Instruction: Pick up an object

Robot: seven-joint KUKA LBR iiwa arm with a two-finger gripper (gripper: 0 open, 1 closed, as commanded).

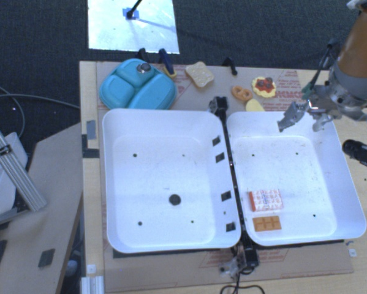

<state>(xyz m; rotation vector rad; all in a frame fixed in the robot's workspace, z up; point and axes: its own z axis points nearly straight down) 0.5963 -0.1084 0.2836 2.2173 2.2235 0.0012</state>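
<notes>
Two small flat pieces lie near the front of the right bin (348,195): a red-and-white checked packet (266,199) and, just below it, an orange waffle-like block (267,224). The left bin (119,164) holds one small dark round object (174,199). My gripper (306,119) hangs above the far right corner of the right bin, well away from the two pieces. Its fingers are spread apart, with nothing between them.
Behind the bins lie a blue divided dish (138,86), a slice of toy bread (200,75), an orange pretzel (241,92), a small pizza piece (264,86) and a yellow piece (254,106). A black divider clip (219,106) sits between the bins.
</notes>
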